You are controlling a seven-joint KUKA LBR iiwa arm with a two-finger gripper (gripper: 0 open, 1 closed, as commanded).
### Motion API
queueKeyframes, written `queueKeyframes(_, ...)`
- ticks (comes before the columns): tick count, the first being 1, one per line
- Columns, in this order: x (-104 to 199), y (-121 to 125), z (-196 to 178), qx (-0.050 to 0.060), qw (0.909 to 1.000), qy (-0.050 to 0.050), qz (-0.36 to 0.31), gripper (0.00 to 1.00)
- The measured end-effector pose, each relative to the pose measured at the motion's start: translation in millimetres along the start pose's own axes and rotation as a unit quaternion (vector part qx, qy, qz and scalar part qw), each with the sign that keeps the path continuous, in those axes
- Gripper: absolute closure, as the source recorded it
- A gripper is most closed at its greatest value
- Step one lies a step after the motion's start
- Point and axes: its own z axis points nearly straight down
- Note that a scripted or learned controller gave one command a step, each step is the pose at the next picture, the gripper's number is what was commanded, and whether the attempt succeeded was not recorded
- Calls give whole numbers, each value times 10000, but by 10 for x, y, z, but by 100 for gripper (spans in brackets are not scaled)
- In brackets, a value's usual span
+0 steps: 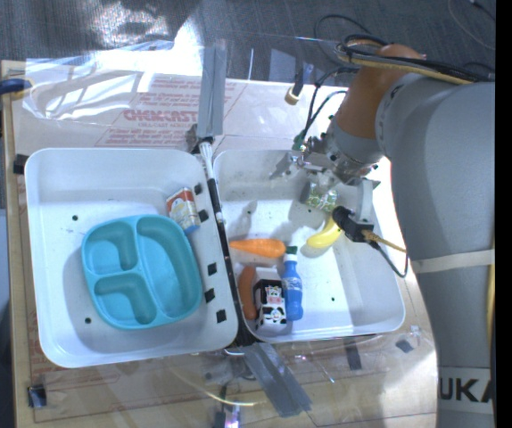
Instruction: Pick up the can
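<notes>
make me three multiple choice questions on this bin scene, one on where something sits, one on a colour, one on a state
1. Where is the can?
A. left bin, beside the divided plate
B. right bin, by the banana
C. on the bench outside the bins

2. What colour is the divided plate?
A. red
B. teal blue
C. yellow

3. How does the blue bottle lie?
A. hanging from the end effector
B. on the plate
C. on the right bin's floor, near the carrot

Answers: 1 A, the can rests at the left bin's right edge above the plate. 2 B, its compartments are teal blue. 3 C, it lies in the right bin below the carrot.
</notes>
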Motion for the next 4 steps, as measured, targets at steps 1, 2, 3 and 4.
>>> queueKeyframes(1, -4, -21, 1, 16, 9997, 4, -241, 0)
queueKeyframes(2, 3, -211, 6, 20, 9998, 30, -193, 0)
queueKeyframes(3, -20, -456, 172, 182, 9997, 46, -154, 0)
queueKeyframes(4, 126, -19, 190, 191, 9997, 53, -128, 0)
